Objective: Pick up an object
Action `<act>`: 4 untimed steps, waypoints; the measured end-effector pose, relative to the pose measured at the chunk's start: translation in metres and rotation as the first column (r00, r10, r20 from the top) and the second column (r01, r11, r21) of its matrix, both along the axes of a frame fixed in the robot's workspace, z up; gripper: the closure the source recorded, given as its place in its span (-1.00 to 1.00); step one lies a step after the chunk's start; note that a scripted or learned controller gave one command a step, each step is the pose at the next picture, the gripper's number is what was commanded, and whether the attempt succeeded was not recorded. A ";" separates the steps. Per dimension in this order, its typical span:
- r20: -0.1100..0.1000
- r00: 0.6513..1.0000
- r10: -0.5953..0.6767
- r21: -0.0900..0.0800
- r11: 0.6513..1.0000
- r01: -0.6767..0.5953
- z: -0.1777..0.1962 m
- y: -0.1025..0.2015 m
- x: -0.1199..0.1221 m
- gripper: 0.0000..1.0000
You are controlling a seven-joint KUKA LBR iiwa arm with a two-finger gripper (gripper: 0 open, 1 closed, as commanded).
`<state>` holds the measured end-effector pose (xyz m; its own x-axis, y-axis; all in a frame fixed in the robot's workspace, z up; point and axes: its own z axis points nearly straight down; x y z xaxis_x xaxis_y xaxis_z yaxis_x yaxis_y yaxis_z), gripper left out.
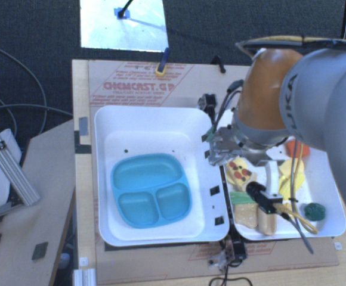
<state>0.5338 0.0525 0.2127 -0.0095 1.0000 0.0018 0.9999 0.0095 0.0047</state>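
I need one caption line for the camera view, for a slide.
KUKA arm reaching from the right over the right bin of mixed small objects; a blue divided tray lies in the left bin.

Light was even and fairly bright, prob. from overhead. White bins (155, 121) looked clean, w/ soft shading along the inner walls, not blown out. A shiny panel (122, 16) at top threw pale glare w/ a thin dark shadow line across it. Arm (316, 100) close to the lens was soft, slightly out of focus. Dark floor (30, 16) looked grainy; overall res. low.
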 end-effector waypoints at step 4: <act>0.013 1.000 0.001 0.009 1.000 -0.001 0.105 0.178 -0.031 1.00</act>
<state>0.5027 0.2308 0.3174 -0.0106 0.9999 0.0107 0.9998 0.0104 0.0175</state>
